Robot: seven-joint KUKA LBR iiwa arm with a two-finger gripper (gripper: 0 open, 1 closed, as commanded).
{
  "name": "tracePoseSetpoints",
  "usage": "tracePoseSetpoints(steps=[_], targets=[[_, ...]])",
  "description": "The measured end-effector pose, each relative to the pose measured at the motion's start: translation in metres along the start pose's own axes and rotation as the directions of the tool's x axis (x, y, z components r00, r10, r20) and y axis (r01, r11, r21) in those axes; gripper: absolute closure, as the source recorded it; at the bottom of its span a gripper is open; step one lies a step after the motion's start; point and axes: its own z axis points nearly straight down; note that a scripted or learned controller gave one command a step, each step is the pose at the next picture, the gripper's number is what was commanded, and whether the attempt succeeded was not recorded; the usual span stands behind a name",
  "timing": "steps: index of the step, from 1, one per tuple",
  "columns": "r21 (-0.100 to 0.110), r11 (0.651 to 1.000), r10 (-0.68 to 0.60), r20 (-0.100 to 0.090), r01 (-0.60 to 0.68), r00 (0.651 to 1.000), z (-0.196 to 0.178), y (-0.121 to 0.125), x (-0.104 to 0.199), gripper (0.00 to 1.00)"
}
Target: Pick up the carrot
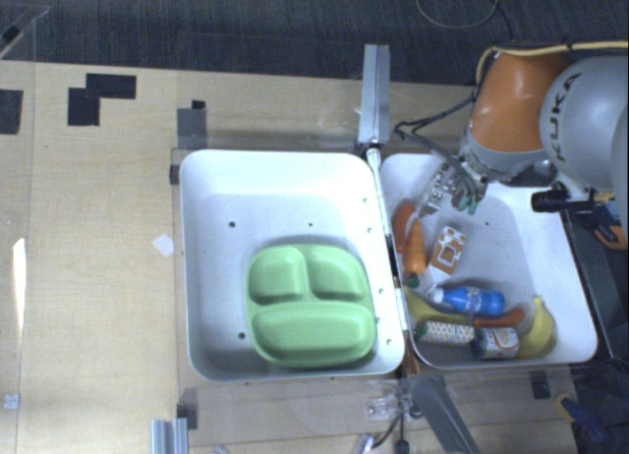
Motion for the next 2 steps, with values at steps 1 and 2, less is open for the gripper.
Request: tracePoseSetpoints(steps=[1,2], targets=[[0.004,0.944,-0.330,-0.012,0.330,0.944,0.014,-0.092,-0.044,1.00],[-0.002,0.720,-0.694,-0.010,0.694,0.720,0.014,-0.105,-0.054,1.00]])
